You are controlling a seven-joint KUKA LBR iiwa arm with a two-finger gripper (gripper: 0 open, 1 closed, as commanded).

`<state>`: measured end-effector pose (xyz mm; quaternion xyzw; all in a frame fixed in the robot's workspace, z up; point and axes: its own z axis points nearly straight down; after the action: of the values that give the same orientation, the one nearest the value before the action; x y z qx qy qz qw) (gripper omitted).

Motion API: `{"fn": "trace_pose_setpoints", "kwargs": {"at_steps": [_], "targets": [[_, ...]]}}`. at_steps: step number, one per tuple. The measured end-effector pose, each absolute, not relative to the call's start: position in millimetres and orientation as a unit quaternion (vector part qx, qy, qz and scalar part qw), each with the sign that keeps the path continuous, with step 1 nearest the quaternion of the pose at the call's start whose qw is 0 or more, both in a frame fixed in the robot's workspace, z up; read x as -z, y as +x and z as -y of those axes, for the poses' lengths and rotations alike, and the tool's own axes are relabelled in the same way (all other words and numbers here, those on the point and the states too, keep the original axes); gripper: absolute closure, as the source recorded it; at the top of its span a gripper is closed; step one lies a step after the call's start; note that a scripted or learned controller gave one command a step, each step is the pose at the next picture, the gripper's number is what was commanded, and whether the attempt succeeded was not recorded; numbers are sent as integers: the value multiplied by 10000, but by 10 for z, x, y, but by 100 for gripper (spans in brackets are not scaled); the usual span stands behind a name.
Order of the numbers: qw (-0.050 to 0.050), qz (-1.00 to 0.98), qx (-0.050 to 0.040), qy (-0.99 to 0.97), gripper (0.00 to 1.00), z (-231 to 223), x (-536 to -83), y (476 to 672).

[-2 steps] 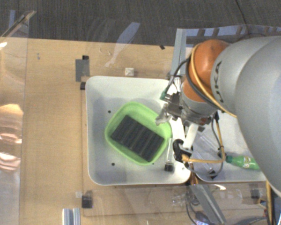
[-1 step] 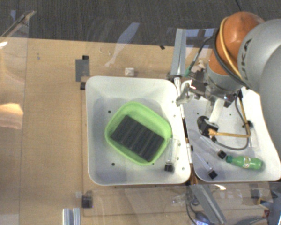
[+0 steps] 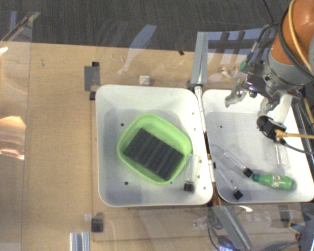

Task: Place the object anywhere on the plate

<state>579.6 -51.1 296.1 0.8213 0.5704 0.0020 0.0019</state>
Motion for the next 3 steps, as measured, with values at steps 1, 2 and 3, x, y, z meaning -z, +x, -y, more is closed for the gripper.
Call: {"fn": "trace_pose_setpoints", "kwargs": {"at_steps": [1, 2, 3], "targets": [[16, -5650, -19, 8251, 0, 30, -3123, 6018], [27, -5687, -21, 8226, 100, 14, -3221, 6029], [3, -6026, -6, 7981, 100, -436, -2541, 5986]]}}
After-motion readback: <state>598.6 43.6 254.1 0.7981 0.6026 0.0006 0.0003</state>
